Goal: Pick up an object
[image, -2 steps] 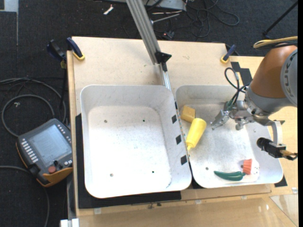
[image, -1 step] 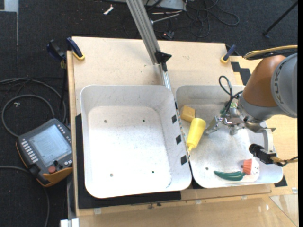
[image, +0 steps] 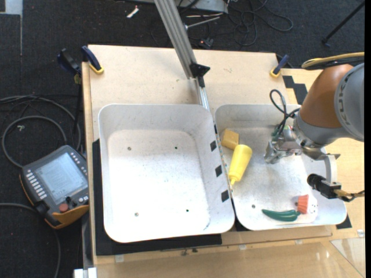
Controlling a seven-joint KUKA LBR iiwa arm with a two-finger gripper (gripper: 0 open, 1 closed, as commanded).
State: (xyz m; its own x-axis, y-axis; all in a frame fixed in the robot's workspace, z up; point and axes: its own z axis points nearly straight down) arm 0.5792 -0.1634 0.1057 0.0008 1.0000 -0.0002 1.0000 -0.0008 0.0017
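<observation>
The right bin (image: 261,113) holds a yellow bottle (image: 239,161) lying along its left side, with a small yellow block (image: 231,138) just behind it. A green pepper-shaped toy (image: 280,214) lies near the front edge, and a small orange piece (image: 302,202) sits beside it to the right. My gripper (image: 276,153) hangs low over the middle of the right bin, right of the bottle and apart from it. I see nothing held between its fingers.
The left bin (image: 116,120) stands beside the right one. A slanted metal pole (image: 177,30) crosses from the top to the bins' dividing line. Yellow clamps (image: 94,67) grip the bench's back corners. A teach pendant (image: 55,181) lies on the floor at left.
</observation>
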